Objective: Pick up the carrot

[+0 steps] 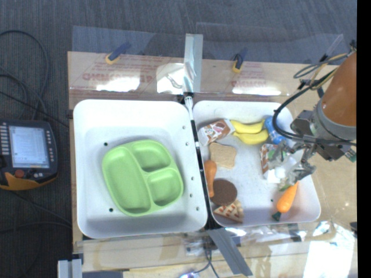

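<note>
My arm (342,106) comes in from the right, its orange band above the right bin (255,210); the left bin (87,155) lies well to the left of my fingers and holds a green tray (142,175) with three compartments; the right bin is the one my fingers hang over, at its right side. My gripper (299,169) points down and leftward; the fingers look slightly apart, with nothing visibly between them, though the clutter beneath makes the gap hard to read. The carrot (286,200) lies just below my fingertips, tilted, its orange body toward me and its green end (277,216) away toward the bin's near wall; it looks just clear of my fingers, or barely touching. Left of my fingers sit a wrapper (268,158), then a bread slice (224,155); farther left and lower, a brown cookie (225,189) and a pizza wedge (231,212). Up and to the left of my fingers lies a banana (250,131), with a blue item (272,129) beside it.
</note>
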Controlling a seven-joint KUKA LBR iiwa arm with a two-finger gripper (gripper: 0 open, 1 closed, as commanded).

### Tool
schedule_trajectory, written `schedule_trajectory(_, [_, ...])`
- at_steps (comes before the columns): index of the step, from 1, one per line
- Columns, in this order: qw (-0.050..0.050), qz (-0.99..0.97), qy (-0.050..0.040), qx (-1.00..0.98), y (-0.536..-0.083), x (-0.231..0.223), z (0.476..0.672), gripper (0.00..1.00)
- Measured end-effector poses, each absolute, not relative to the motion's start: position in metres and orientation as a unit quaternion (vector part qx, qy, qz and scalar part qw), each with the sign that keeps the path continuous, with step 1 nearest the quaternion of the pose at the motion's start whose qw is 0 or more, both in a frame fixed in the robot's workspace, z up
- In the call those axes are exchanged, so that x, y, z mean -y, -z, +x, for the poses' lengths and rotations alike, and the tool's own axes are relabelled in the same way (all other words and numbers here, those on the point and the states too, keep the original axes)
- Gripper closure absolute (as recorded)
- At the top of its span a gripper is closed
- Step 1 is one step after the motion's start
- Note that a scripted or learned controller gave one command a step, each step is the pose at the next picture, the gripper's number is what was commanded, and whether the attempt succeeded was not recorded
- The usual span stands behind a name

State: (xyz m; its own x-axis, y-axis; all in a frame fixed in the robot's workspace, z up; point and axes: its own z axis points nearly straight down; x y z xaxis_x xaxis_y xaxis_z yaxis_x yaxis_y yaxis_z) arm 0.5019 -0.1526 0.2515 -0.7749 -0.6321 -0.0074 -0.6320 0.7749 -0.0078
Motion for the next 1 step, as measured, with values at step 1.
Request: schedule_trajectory(1, [0.002, -0.548, 0.0002, -0.836, -0.3103, 0.1989, 0.5072, 1.00])
